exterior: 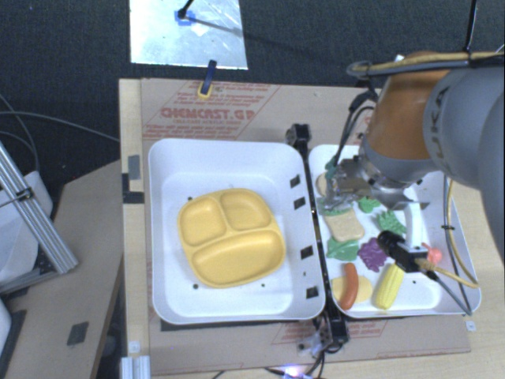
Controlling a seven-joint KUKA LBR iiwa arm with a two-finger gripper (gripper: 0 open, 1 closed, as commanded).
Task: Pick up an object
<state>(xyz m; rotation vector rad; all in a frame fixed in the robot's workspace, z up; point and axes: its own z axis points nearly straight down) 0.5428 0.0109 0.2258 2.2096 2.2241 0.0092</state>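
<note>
At the right bin's near edge lie a yellow plastic corn cob [387, 285] and an orange-red toy hot dog [348, 284] among other toy foods. The grey gripper [341, 189] hangs low over that white bin's [454, 247] far left corner; its grip state cannot be told. A yellow three-compartment plate [230, 237] sits in the left bin [170, 172].

- Two shallow white plastic bins [170, 235], side by side
- One yellow three-compartment plastic tray [231, 236]
- One toast-slice toy [345, 226]
- One purple grape-cluster toy [372, 253]
- One yellow corn-cob toy [387, 286]
- One orange-red hot-dog toy [348, 284]
</note>
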